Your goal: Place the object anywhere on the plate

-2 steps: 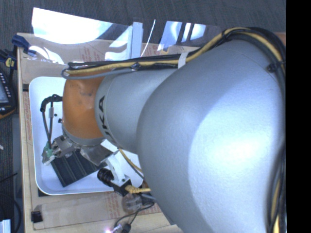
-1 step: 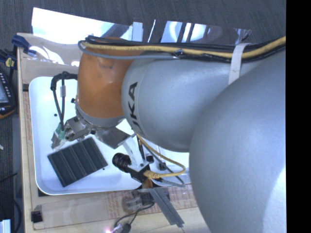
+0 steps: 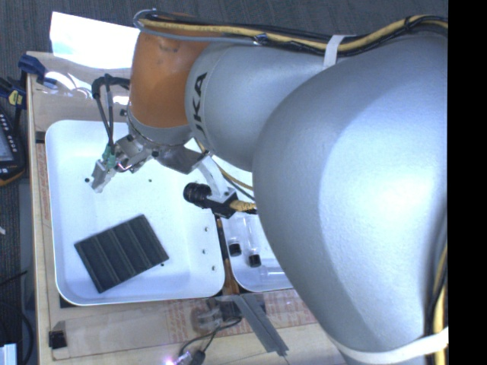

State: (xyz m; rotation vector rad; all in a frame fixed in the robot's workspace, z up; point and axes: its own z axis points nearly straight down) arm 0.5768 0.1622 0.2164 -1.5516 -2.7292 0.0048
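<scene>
The fingers (image 3: 101, 175) are hanging over the left bin (image 3: 61, 204), their spread too blurred to tell, nothing visibly held. Below them is lying the dark ribbed plate (image 3: 122, 252). I'd judge it's searching; next needs locating the object.

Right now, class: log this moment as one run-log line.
arm: over left bin | gripper: upper left of bin, above floor | dark ribbed plate: lower left, bare | object: not identifiable | placement: not done

A dark grey plate (image 3: 122, 252) with ridges lies flat in the left white bin (image 3: 61, 204), down at about 7 o'clock. It is a rectangle, turned a bit crooked.
</scene>
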